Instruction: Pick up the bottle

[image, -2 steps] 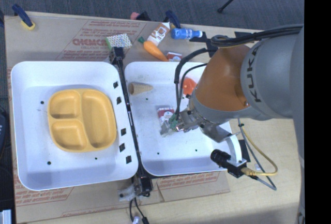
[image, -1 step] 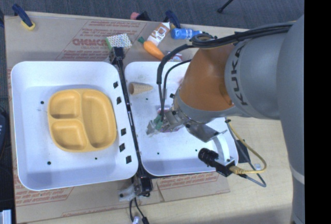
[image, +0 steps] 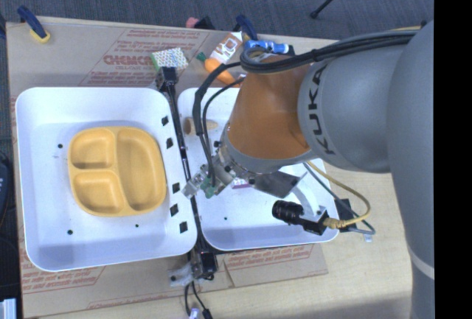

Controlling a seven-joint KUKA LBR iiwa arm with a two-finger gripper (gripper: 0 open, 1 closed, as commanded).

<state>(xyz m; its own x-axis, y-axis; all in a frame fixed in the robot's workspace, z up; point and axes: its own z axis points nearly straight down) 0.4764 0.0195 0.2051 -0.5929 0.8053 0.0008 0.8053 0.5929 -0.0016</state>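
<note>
An orange bottle with a white label [image: 224, 52] lies at the far edge of the right bin [image: 251, 240], partly hidden behind the arm's orange band. My gripper [image: 209, 183] is down inside the right bin, close to its left wall and well nearer the camera than the bottle. The wrist covers the gripper's tip, and nothing shows clearly between the fingers. A small tan object [image: 199, 124] lies in the right bin beyond the gripper.
The left bin [image: 37, 163] holds a yellow divided plate [image: 116, 170]. A green patterned packet [image: 169, 58] and a blue item [image: 259, 46] lie on the cardboard behind the bins. Blue clamps [image: 33, 23] grip the board's far edge. The arm covers most of the right bin.
</note>
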